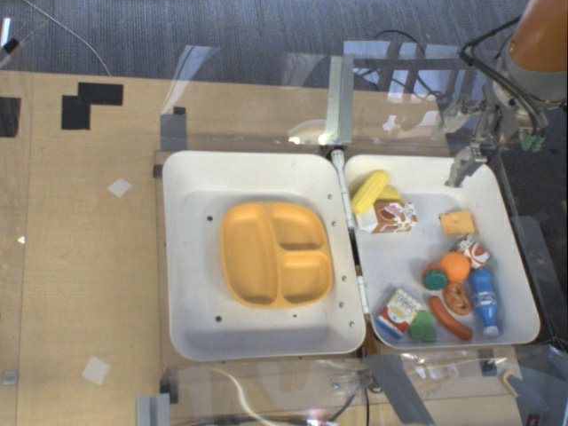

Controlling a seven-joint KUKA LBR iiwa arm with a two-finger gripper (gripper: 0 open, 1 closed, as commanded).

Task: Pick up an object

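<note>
**Desk:** I'm logging the right bin [524, 322]. What are you seeing?

**Me:** Item one, corn cob [368, 190], lying near the top left corner, beside a small brown-and-white carton [393, 216]. Item two, yellow wedge [457, 223], sitting alone near the right wall. Item three, a cluster at the lower right: orange ball [454, 265], blue bottle [484, 302], sausage [449, 319], green pieces, a small printed box [401, 307], all touching or nearly so. The left bin [191, 238] is holding a yellow divided tray [275, 253].

**Desk:** And the arm?

**Me:** The gripper [461, 169] is hanging over the top right corner of the right bin, above the rim. Whether the jaws are spread or pressed together, I cannot tell. Nothing is showing between them.

**Desk:** Which item are you favouring?

**Me:** The yellow wedge. It's lying nearest the jaws and apart from its neighbours. I'm judging it light, probably foam or hollow plastic, slightly yielding. I'd be taking it across its flat sides. The corn looks rounded and likely to roll away.
</note>
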